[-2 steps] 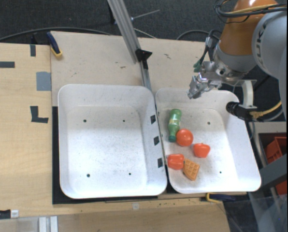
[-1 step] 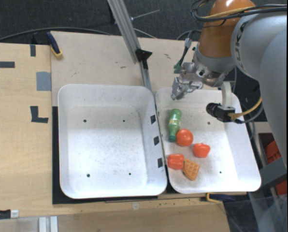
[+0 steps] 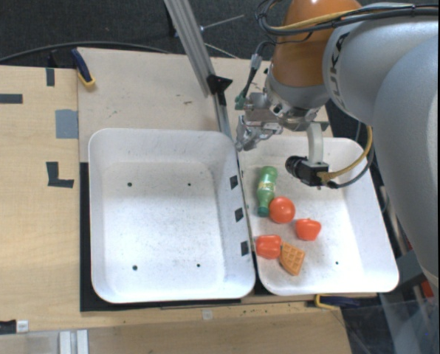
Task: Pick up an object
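The jaws are seen at the far corner of the right bin, close to the wall it shares with the left bin. Whether they stand apart or together cannot be told, since they are small and partly lost against the metal of the wrist. Nothing is seen between them, so no object can be said to be held.

Just below them, a green bottle lies on the bin floor, near but apparently not touched. Beside its lower end a red ball-shaped toy is found, with a second red piece a little further on. A third red item and a tan waffle-like piece are set close together nearer the front edge. All five are judged to be resting in the bin.

The pick is therefore judged as not yet done: the approach looks in hand, while the closing on an object and the lift are left. The green bottle is judged the likeliest target, being nearest.

The left bin is flanked by the pale desk.
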{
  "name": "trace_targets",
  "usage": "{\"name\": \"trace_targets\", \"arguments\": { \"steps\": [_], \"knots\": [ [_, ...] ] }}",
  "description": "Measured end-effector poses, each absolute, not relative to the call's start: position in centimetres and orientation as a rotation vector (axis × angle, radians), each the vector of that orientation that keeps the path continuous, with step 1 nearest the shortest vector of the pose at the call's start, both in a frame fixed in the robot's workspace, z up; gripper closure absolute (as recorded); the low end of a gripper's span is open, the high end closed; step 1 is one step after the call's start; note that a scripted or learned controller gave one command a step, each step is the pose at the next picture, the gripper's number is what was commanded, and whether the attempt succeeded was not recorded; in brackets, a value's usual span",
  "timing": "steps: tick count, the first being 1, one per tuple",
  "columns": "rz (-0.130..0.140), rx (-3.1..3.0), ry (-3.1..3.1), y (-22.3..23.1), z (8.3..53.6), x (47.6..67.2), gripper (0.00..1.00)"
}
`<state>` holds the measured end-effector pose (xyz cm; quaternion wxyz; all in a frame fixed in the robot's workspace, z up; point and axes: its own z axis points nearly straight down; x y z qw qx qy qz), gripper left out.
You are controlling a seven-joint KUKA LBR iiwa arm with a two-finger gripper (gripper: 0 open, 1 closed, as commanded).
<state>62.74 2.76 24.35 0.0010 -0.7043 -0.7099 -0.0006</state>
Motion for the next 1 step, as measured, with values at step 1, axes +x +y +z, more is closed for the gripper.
{"name": "trace_targets", "arguments": {
  "steps": [1],
  "knots": [
    [0.003,-2.212,-2.226,7.48,23.43,61.50,1.00]
  ]
}}
